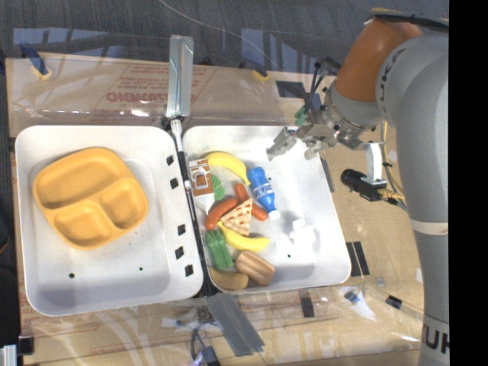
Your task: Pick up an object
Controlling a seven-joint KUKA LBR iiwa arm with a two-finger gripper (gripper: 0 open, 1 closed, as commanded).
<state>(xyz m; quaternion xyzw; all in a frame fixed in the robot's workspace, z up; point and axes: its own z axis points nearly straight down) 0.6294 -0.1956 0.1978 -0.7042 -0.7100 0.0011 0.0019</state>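
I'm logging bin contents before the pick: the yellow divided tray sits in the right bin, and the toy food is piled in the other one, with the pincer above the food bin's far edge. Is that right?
Not quite: the yellow divided tray sits in the left bin, as the camera view shows. The toy food is piled in the other bin, the right one, with the pincer above its far edge.

Yellow divided tray [89, 197] in left bin [46, 280]

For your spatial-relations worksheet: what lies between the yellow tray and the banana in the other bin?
In the camera view, between the yellow tray and the banana lie bare white bin floor, the two bins' adjoining rims and a small brown-and-white packet.
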